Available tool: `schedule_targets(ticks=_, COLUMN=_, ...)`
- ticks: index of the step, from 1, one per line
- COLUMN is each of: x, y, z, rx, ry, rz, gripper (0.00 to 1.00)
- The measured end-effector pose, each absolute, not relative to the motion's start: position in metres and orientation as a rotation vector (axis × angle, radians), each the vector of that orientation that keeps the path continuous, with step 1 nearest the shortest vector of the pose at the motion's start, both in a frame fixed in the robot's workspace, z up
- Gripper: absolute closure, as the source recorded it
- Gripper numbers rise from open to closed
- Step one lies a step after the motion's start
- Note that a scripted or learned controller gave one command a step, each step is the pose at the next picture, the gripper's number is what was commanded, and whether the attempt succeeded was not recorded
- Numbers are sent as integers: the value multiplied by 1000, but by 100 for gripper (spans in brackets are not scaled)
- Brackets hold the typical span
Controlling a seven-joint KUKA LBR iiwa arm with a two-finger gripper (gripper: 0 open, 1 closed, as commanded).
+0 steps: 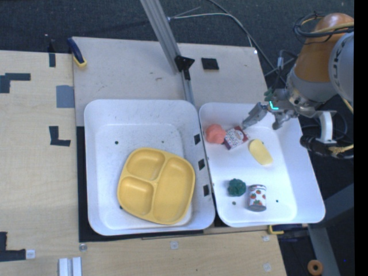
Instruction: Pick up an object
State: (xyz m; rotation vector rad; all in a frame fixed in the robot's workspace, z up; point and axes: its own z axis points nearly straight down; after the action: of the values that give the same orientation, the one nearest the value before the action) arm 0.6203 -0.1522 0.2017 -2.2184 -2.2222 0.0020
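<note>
The right bin (305,183) holds several small items: a pink rounded piece (215,133), a red-and-white packet (235,138), a yellow oval piece (260,152), a dark green lump (236,187) and a small can (256,198) with a red-and-white label. My gripper (266,118) hangs over the bin's far right part, just right of and above the packet. Its two fingers stand spread apart with nothing between them. One fingertip is close to the packet; the other is above the yellow piece.
The left bin (103,125) holds a yellow divided plate (156,184). A slanted metal post (164,27) rises behind the bins. Cables run along the back, and a blue-and-yellow clamp (76,52) sits at the bench's far left corner.
</note>
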Motion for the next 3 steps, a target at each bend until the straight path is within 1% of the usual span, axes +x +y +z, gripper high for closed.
schedule_targets(ticks=1, x=621, y=-152, z=202, rx=-2219, ry=-2223, rz=1, gripper=0)
schedule_targets(ticks=2, x=620, y=-156, z=138, rx=-2217, ry=-2218, rz=9, gripper=0)
schedule_targets(ticks=3, x=623, y=-156, z=93, rx=-2223, ry=-2226, rz=-5, gripper=0)
